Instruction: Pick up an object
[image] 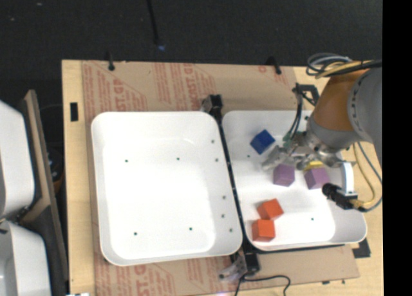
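Claw (288, 157) hovered just above purple cube (284, 174); grip state probably unreadable, cannot tell. Nothing lifted; pick remained undone.

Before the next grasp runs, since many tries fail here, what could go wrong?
1. The gripper hangs over two purple cubes, the left purple cube and the right purple cube, lying close together; closing could nudge one aside instead of catching it.
2. The blue cube lies just beside the gripper and could get bumped.
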`<state>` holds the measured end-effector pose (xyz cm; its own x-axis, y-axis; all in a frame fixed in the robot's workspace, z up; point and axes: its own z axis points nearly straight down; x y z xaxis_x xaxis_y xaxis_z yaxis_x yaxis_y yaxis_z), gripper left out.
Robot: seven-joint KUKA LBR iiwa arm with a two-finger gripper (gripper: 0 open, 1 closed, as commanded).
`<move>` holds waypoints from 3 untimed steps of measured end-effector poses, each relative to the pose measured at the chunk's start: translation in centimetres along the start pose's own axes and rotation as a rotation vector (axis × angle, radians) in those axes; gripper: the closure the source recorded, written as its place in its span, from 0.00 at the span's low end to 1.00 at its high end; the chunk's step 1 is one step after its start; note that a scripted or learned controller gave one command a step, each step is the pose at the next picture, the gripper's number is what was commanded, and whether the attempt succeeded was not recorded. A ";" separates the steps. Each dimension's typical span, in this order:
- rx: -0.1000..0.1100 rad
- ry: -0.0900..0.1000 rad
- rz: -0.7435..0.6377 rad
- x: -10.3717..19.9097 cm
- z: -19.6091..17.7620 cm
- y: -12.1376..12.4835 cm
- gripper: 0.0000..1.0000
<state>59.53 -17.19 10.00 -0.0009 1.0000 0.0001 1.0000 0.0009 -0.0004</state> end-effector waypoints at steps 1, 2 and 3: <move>0.000 0.000 0.002 1.4 -0.1 -3.9 0.00; -0.001 0.000 0.002 1.4 -0.1 -3.9 0.00; -0.001 0.000 0.002 1.4 -0.1 -3.9 0.00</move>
<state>55.66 -15.81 10.08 0.0010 1.0000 -0.0001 1.0000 -0.0010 0.0008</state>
